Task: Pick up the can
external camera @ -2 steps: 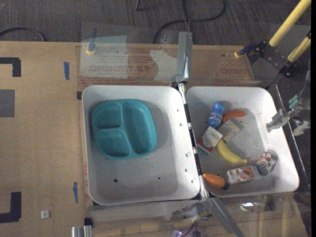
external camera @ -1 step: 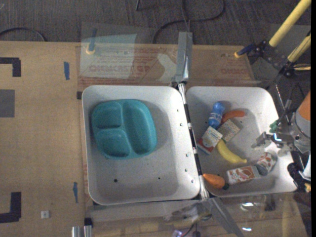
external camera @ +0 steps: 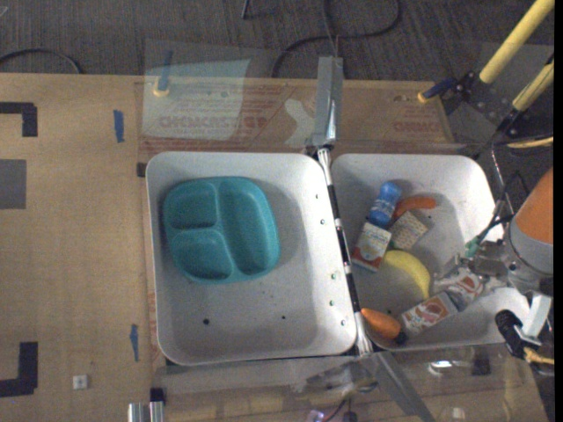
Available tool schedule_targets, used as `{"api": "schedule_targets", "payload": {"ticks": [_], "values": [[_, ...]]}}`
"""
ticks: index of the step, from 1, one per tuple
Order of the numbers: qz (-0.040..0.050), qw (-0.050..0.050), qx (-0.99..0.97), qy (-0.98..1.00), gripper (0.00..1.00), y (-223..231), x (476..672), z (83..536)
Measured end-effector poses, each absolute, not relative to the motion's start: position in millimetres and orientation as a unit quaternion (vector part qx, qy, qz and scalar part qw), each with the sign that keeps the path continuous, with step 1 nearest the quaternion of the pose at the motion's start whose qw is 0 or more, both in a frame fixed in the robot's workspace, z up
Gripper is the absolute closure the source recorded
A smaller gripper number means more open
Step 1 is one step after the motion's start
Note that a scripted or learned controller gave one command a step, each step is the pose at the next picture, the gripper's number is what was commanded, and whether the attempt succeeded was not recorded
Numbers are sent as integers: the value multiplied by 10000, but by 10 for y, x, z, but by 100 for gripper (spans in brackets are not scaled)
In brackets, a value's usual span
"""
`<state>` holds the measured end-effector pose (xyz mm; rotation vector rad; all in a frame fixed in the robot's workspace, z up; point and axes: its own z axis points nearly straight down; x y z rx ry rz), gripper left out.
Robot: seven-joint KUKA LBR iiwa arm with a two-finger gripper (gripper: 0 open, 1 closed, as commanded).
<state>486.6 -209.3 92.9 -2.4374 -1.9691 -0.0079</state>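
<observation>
End effector (external camera: 482, 255): at right bin's (external camera: 457, 170) right wall; finger state cannot be told. Can (external camera: 429, 313): apparently the labelled cylinder lying flat near the front wall, just down-left of the end effector, long axis slanting toward it, beside banana (external camera: 410, 269).

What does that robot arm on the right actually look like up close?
The arm is grey with a rounded orange band above its wrist. Thin cables run alongside it, and lower down sit white and black parts. Its tool, grey metal with small green and red bits, is too blurred for finer detail.
</observation>
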Motion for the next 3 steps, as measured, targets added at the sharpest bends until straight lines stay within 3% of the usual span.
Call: {"api": "schedule_targets", "payload": {"ticks": [1, 2, 3], "values": [[-2, 35, -7800, -6258, 100, -2137, 4852, 995], [6, 42, -7811, -6244, 100, -2157, 4849, 1063], [15, 15, -7881, -6155, 100, -1394, 5464, 1794]]}}
